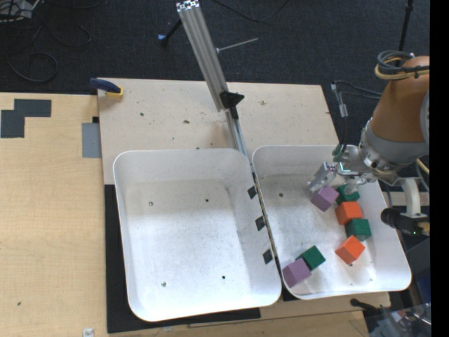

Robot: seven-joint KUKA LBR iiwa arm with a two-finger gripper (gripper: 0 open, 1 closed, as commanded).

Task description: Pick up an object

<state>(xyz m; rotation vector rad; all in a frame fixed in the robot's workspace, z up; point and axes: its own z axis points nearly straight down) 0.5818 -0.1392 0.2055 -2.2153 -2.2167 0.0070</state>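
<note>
Arm [400, 118] comes in from the right and is cut off at the frame edge; only the orange band and grey wrist are clear. End effector [335, 180] sits low over the right bin [280, 163], near its far side. Its metal parts blur together, so I cannot tell whether it is released or clenched.

No readable labels or writing on anything. The slanted aluminium rail [207, 55] has a small checker pattern at its top end, too small to read.

Blocks, all in the right bin:
- purple block [324, 198] just below-left of the end effector, touching or nearly touching it; can't tell if it is gripped.
- small green block [349, 192] right beside it, partly hidden under the end effector.
- orange block [349, 212] next down, touching the purple one's right side.
- second green block [358, 228] below that.
- second orange block [351, 248] near the bin's near-right corner, tilted.
- green block [313, 257] and purple block [297, 271] as a pair against the near-left wall, well apart from the end effector.

Left bin [140, 181] has only dark specks on its floor. Both bins sit on the table [168, 111]. Blue-and-yellow item [106, 87] at the table's far-left corner, too small to identify.
</note>
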